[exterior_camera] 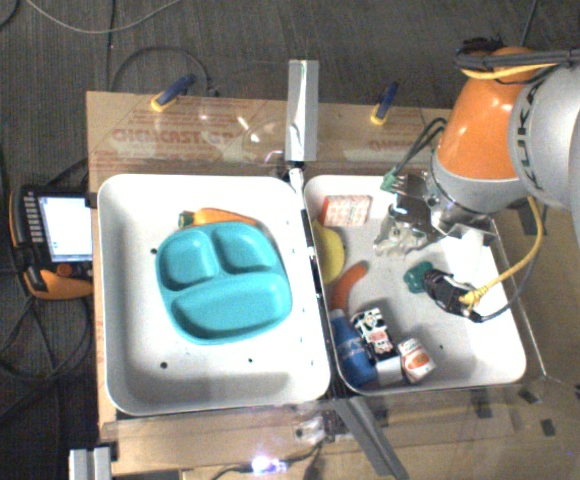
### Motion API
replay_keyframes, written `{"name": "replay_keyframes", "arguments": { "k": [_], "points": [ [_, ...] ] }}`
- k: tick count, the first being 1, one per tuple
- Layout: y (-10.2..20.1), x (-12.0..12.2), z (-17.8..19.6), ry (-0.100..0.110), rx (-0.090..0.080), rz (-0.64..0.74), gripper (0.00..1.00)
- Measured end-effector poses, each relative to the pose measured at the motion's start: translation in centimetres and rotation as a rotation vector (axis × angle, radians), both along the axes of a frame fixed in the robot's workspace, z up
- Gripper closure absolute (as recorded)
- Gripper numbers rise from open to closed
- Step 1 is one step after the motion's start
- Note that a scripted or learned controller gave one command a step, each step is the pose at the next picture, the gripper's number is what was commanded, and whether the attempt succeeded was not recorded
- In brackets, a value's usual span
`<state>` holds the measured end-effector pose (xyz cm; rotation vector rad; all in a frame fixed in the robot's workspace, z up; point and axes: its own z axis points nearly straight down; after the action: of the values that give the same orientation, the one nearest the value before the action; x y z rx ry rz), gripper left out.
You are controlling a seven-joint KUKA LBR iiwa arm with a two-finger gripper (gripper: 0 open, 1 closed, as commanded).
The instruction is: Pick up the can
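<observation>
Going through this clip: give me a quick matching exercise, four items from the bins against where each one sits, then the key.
Items:
1. teal tray
2. banana
3. can
4. gripper

Places:
A. right bin, near front edge
B. over the right bin's middle rear
C. left bin, centre
D. right bin, along its left wall

Pairs: 1-C, 2-D, 3-A, 4-B

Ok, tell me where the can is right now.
The can lies on its side in the right bin, near that bin's front edge, just right of the black-and-white carton and the blue bottle.
</observation>
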<state>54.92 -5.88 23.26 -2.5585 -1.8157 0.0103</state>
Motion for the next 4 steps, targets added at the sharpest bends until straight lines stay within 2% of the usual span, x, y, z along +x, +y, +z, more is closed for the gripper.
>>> {"name": "replay_keyframes", "arguments": {
  "k": [1, 2, 3, 4],
  "points": [
    [-3.6, 1.5, -3.8, 0.001, -0.001, 0.069, 1.00],
    [-0.5, -1.9, 6.0, -0.002, -0.008, -0.438, 1.00],
    [0.3, -6.6, -2.5, 0.003, -0.004, -0.393, 1.00],
    [4.7, -6.4, 4.9, -0.001, -0.003, -0.160, 1.00]
  ]
}}
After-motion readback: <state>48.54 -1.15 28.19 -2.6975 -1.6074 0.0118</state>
